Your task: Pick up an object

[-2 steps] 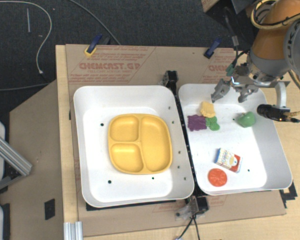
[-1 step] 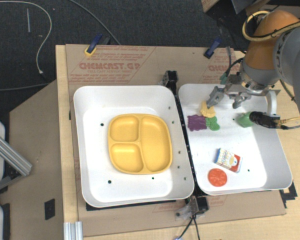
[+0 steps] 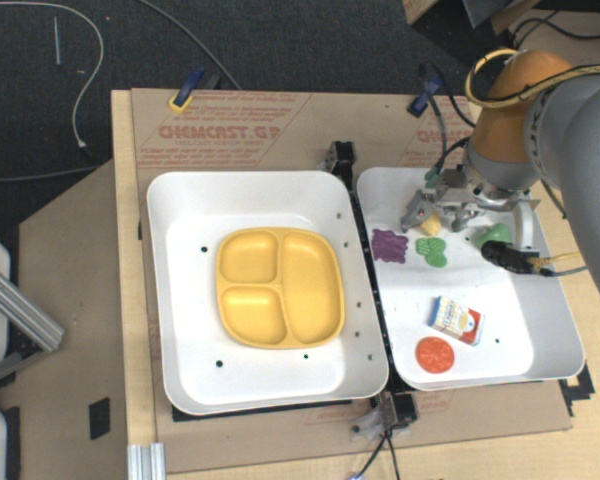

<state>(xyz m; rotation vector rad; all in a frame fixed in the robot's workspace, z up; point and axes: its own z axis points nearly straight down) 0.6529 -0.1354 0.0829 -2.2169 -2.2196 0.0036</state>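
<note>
White right bin [image 3: 540, 353] holds a ruffled purple piece [image 3: 388, 245].

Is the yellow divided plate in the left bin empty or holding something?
Empty: the yellow plate shows three bare compartments, lying flat in the left bin.

the claw [image 3: 442, 216] hangs low in the right bin [image 3: 550, 353] over a small yellow piece [image 3: 430, 226], near the green toy [image 3: 435, 253].
</note>
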